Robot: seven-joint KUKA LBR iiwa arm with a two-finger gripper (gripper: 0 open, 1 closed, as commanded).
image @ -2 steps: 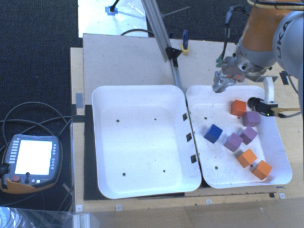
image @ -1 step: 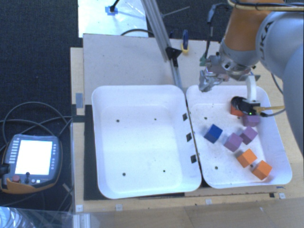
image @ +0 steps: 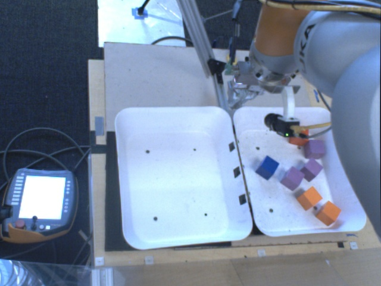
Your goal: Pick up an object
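My gripper [image: 237, 95] hangs below the orange band of the arm, over the back left corner of the right bin [image: 280, 226], close to the rim it shares with the left bin. A blue cube [image: 267, 167] lies in the right bin, well in front of the gripper. Three purple cubes [image: 315, 149] [image: 311, 169] [image: 292, 178] sit to its right. Two orange cubes [image: 309, 198] [image: 328, 213] rest near the bin's front right corner. Another orange piece [image: 299, 140] peeks out beside a black part of the arm [image: 278, 123].
The left bin [image: 178, 234] stands beside the right one, with black clips [image: 237, 171] along the shared rim. A metal pole [image: 199, 34] slants up behind the bins. A teach pendant [image: 38, 204] lies on the floor at far left.
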